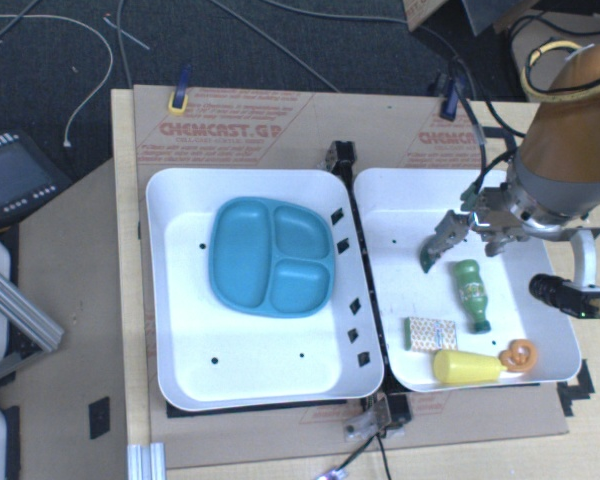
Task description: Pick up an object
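In the right bin (400,208) lie a green bottle (470,293), a yellow banana-shaped object (468,366), a small orange ring (520,355) and a flat patterned packet (429,333). My gripper (468,247) hangs over the middle of that bin, just above the bottle's cap end. It is open, with its dark fingers (435,251) spread and nothing between them. The bottle lies flat, pointing toward the bin's front, apart from the fingers.
A blue divided plate (273,256) rests in the left bin (180,298). A black divider with clips (352,268) runs between the bins. The arm's orange band (570,118) looms over the right bin's back right corner. Cables lie beyond the bench.
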Controlling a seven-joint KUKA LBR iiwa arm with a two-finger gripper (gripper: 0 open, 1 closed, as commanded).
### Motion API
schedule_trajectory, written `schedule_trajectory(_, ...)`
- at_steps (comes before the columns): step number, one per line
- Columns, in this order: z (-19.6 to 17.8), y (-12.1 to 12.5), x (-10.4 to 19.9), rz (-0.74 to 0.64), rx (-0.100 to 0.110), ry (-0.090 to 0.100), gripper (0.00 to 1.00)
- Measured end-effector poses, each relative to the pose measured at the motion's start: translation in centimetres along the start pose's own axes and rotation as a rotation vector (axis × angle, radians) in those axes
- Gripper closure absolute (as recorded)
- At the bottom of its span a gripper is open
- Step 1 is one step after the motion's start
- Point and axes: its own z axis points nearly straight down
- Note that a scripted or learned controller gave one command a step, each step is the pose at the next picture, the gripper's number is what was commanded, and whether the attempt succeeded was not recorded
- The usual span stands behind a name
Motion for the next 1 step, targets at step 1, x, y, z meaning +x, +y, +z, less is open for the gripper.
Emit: schedule_trajectory(1, 6.15, -0.67, 0.33, 0.001, 0.007, 0.001, 0.00)
